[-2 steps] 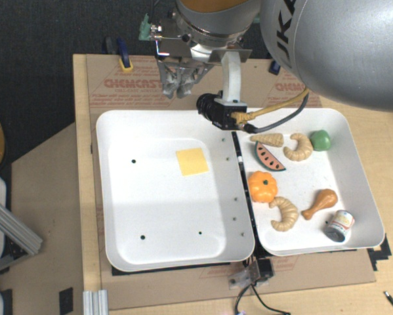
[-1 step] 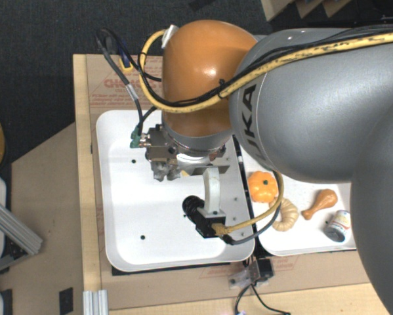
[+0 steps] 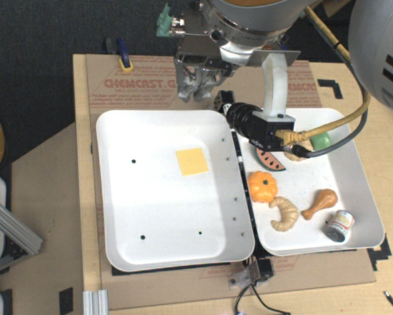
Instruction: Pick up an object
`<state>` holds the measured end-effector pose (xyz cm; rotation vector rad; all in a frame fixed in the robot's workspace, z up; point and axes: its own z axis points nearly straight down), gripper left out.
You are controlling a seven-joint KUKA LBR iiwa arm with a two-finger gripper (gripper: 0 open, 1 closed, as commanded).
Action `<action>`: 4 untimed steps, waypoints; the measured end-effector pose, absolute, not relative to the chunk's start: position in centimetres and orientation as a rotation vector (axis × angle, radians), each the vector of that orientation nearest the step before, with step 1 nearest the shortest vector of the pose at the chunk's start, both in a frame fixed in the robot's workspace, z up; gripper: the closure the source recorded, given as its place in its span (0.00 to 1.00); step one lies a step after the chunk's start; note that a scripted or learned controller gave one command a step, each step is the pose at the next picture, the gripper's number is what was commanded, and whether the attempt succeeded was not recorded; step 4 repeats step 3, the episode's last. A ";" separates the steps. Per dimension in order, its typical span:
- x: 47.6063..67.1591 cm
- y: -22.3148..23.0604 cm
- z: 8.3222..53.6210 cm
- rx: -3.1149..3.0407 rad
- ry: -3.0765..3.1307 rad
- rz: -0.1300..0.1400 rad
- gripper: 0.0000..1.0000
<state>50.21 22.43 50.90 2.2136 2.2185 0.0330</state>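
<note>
Two white bins sat side by side on the desk. The left bin (image 3: pixel 117 176) held one yellow square (image 3: pixel 192 161). The right bin (image 3: pixel 353 176) held one pumpkin (image 3: pixel 262 186), one croissant (image 3: pixel 285 214), one drumstick (image 3: pixel 319 203), one can (image 3: pixel 338 226), one watermelon slice (image 3: pixel 269 159) and one green piece (image 3: pixel 321 140). The pincer (image 3: pixel 197 84) hung beyond the left bin's far edge; whether spread or pressed together, cannot tell.

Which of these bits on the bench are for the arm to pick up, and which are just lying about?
For picking:
yellow cheese slice
watermelon slice
orange pumpkin
croissant
drumstick
small can
green piece

Lying about:
blue and yellow clamp
cable plug at the bench's front edge
</note>
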 end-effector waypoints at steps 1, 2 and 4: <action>53.5 22.4 33.4 2.229 2.222 -0.026 1.00; 55.1 22.4 47.2 2.215 2.218 0.026 1.00; 48.2 19.3 24.0 2.231 2.225 -0.030 1.00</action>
